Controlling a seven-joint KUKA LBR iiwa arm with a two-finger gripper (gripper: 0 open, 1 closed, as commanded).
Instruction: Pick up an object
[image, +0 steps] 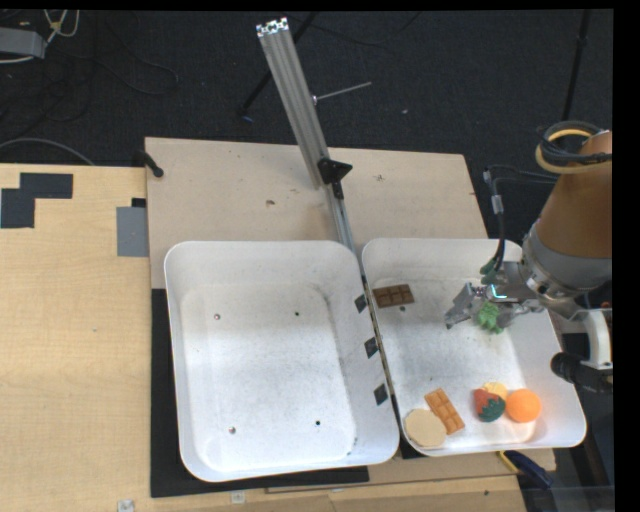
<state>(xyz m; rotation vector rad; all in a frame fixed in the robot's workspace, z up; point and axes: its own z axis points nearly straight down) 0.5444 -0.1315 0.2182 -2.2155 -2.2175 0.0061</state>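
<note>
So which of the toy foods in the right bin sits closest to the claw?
The green piece, right at the claw. The brown chocolate bar lies further left; the other pieces are clustered at the bin's near edge.

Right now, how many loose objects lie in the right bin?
6: a brown bar near its upper left, a green thing at the gripper, and along the front a round biscuit, waffle, red-yellow piece, orange ball. The arm may hide more.

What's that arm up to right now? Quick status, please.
Pincer low in the right bin, at a green object; grip not confirmed. Chocolate bar, waffle, round cookie, orange ball lying apart. Nothing blocking.
</note>
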